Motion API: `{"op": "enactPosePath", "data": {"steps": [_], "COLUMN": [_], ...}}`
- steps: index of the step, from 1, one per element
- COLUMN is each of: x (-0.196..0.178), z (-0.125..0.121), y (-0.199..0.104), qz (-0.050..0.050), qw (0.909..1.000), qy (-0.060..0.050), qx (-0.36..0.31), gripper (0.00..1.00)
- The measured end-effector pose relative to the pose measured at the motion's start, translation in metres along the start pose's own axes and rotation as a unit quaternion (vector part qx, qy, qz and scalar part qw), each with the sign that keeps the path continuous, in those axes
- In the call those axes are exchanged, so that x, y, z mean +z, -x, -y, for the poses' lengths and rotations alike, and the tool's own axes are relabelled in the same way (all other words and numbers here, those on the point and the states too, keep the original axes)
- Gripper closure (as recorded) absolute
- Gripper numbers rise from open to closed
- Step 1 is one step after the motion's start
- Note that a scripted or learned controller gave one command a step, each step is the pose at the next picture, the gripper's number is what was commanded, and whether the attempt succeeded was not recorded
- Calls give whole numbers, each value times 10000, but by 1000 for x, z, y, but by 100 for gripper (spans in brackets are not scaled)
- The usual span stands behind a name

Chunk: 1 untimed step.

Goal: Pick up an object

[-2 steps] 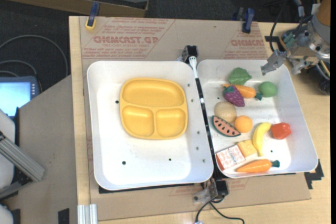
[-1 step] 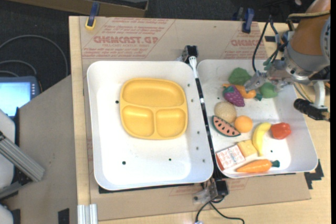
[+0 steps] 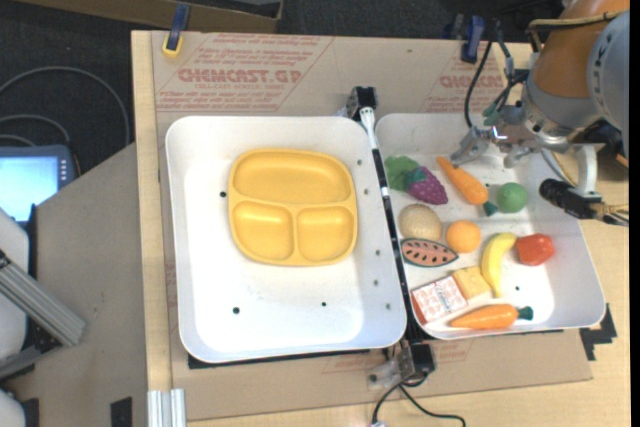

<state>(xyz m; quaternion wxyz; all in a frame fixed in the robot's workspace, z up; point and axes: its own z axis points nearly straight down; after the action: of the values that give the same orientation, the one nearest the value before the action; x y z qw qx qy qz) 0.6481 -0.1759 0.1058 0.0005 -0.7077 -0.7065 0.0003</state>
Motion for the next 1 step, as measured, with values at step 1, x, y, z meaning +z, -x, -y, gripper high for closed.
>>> {"op": "enactPosePath", "data": {"steps": [1], "x": [22], "z": [13], "y": [-48], "qz": [-13], "qw": [10000], "qy": [-17], "qx": [-25], "gripper": [0]}}
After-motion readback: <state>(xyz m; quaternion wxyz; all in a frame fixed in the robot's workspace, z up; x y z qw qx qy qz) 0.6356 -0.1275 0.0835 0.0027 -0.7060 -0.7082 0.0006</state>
